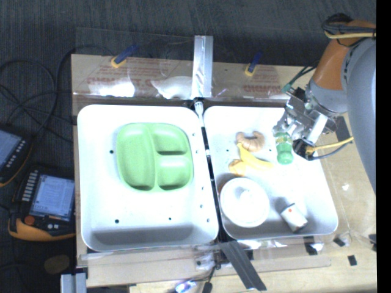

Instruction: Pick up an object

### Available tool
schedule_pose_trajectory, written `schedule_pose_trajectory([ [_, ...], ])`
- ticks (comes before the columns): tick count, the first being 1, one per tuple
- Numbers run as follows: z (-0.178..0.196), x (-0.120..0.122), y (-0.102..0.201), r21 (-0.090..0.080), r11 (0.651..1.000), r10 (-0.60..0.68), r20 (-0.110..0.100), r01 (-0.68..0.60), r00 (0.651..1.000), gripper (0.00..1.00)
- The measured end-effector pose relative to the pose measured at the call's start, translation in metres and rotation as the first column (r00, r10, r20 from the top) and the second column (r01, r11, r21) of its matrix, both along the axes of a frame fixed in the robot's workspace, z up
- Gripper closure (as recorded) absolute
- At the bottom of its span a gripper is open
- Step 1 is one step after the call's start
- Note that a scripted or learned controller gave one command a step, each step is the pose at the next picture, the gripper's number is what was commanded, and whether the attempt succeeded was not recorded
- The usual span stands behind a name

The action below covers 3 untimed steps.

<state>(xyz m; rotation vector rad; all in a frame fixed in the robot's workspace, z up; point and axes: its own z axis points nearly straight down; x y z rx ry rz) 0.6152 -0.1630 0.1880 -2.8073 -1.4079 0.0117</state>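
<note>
Starting nearest the camera: right bin (330, 207) holds a white bowl (244, 202) at its front edge, upright, round, with a small white cylinder with a reddish end (294, 216) lying on its side just beside it to the right. Behind the bowl, a yellow banana (249, 161), curved, touching or nearly touching a tan knobbly piece that looks like ginger root (252, 140) just behind it. Right of those, a small green bottle-shaped object (284, 151), darker green cap end up toward the jaws (292, 133). Jaws sit right over the green object's upper end, touching or almost; can't tell whether they are clamped on it or apart, metal parts overlap and blur there. Green object's top is partly hidden by the jaws. Yellow cable (330, 146) loops off the wrist to the right. Grey arm (360, 96) with its orange band comes in from the right, cut off by the frame edge.

Left bin (91, 212) holds a green divided plate (155, 155), three compartments, lying flat, well apart from the jaws.

Farther back on the tabletop (85, 72): clear plastic sheet (140, 72) held by a blue clip and a yellow clip, crumpled white stuff under it, hard to make out.
</note>
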Motion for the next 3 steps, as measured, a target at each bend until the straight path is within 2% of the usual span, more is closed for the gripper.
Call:
schedule_pose_trajectory([
  [1,-0.015,-0.003,-0.026,0.001,0.995,-0.102,-0.002,0.102,0.995,1.00],
  [2,-0.010,0.040,0.009,-0.004,0.917,-0.398,0.000,0.398,0.917,1.00],
  [3,0.068,-0.002,0.057,-0.005,0.833,-0.553,0.002,0.553,0.833,1.00],
])
